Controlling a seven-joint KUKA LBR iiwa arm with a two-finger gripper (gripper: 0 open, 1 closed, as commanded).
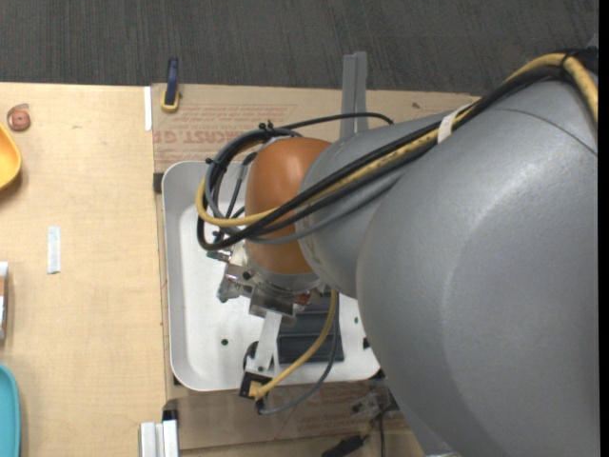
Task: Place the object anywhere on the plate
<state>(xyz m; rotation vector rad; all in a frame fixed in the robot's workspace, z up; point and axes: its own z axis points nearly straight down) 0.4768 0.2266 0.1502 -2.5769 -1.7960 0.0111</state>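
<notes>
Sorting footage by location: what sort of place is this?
Likely a robotics lab: a grey arm with loose cabling works over a white bin on a plywood bench, above dark carpet.

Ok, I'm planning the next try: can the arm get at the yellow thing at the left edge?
Probably: the arm hangs over the white bin, and just open bench lies between that and the yellow thing. Its stretch is unsure.

Faint red mirrored print runs across the cardboard sheet (285,122) behind the bin, too blurred to read.
</notes>
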